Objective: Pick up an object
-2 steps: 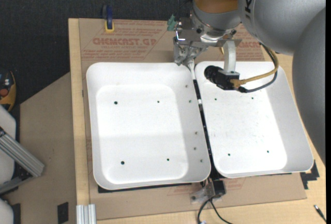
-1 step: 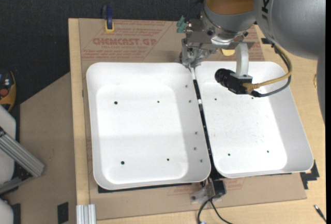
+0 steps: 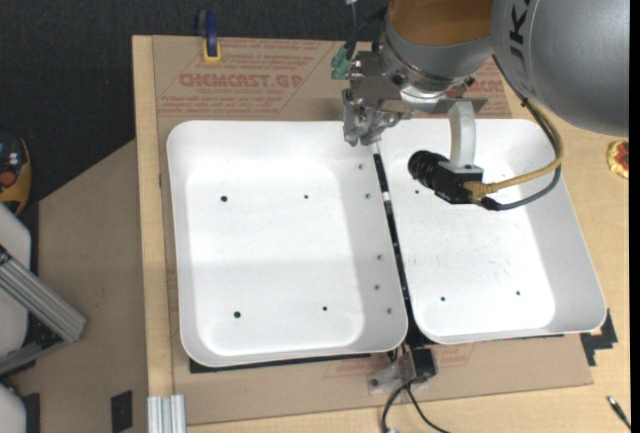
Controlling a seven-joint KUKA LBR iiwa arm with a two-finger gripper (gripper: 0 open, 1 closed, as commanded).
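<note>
STEP: locating an object | GRIPPER [image 3: 362, 129]: at far edge of left bin [image 3: 190, 221], near divider; fingers' opening cannot be told, nothing seen held | OBJECT: none discernible in either bin | ADVICE: confirm a target before descending.

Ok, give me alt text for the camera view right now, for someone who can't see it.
A grey robot arm with an orange band reaches in from the right, its hand hanging over the back edge where two shallow white bins meet. The left bin and right bin sit side by side on a brown board, with a black cable attachment over the right bin.
</note>
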